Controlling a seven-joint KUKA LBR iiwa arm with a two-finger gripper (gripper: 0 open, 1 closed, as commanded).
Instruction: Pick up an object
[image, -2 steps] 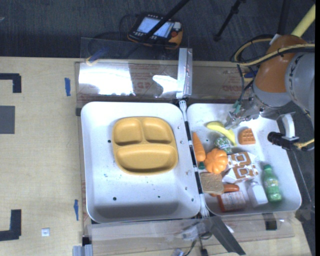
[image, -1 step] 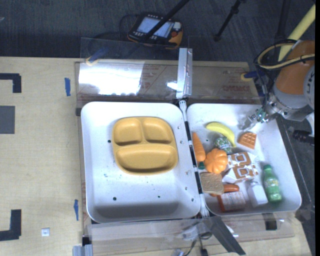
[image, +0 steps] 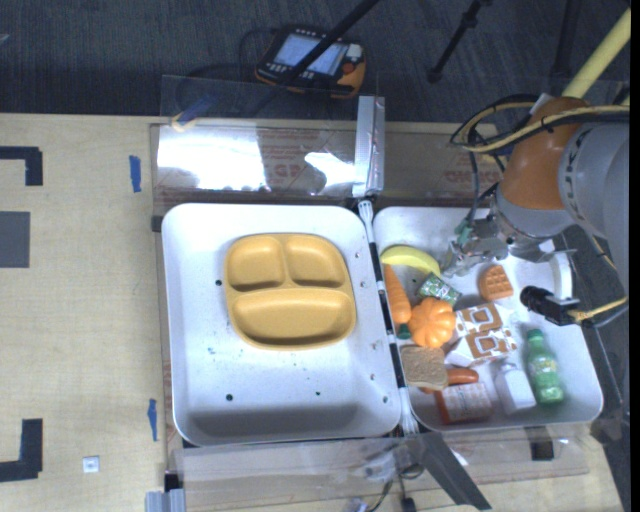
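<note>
The right bin (image: 583, 352) holds several toy foods. A yellow banana (image: 410, 260) lies at its upper left, with an orange carrot (image: 397, 298) and an orange pumpkin (image: 432, 322) below it. A small green packet (image: 438, 290) sits between banana and pumpkin. My gripper (image: 463, 248) hangs low over the bin's upper middle, just right of the banana and above the packet. An orange bread roll (image: 495, 283) lies just right of it. I see nothing clearly held.
The left bin (image: 190, 300) holds a yellow divided plate (image: 290, 288). Lower in the right bin lie waffle squares (image: 485, 332), a green bottle (image: 542, 365), a white bottle (image: 515, 388), a bread slice (image: 424, 368) and a red-and-white carton (image: 465, 402). The arm's orange band (image: 535, 170) looms at upper right.
</note>
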